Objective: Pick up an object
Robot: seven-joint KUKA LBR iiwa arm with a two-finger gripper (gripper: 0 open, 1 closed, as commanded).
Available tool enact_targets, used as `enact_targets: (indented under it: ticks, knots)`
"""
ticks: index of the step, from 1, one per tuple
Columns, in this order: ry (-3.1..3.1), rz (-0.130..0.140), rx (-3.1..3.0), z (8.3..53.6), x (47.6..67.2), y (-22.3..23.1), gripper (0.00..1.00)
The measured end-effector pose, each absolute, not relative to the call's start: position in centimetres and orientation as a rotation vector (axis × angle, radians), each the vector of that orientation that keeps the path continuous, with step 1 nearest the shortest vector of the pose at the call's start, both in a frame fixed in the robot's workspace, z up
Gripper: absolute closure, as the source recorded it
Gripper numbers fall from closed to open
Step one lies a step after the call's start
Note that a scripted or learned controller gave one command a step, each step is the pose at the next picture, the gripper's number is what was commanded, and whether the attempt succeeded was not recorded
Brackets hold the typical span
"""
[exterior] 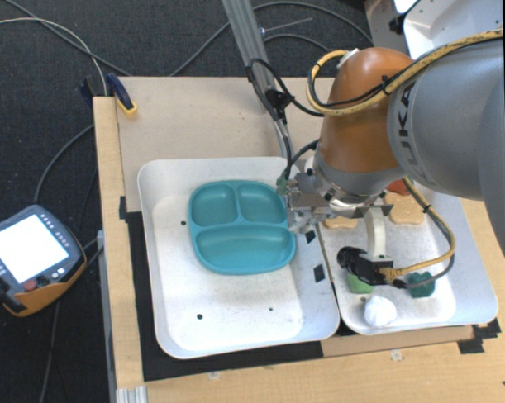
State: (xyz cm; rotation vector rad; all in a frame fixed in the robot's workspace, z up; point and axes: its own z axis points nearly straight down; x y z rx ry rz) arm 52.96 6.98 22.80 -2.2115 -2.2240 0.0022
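The teal plate [239, 227] (stiff, light, likely slippery) at frame centre wants a rim grip; the gripper [307, 213] state I cannot tell.

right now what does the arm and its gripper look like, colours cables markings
The arm is bulky and rounded, grey with a glossy orange band above the wrist and part of dark lettering on the grey shell. Yellow and black cables loop over the orange section and trail below. The gripper is a small metallic grey assembly.
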Motion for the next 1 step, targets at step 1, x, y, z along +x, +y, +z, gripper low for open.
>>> enact_targets:
  ticks: [1]
  knots:
    - [-2.22, 0.002, -2.219, 22.85, 53.03, 6.68, 0.0]
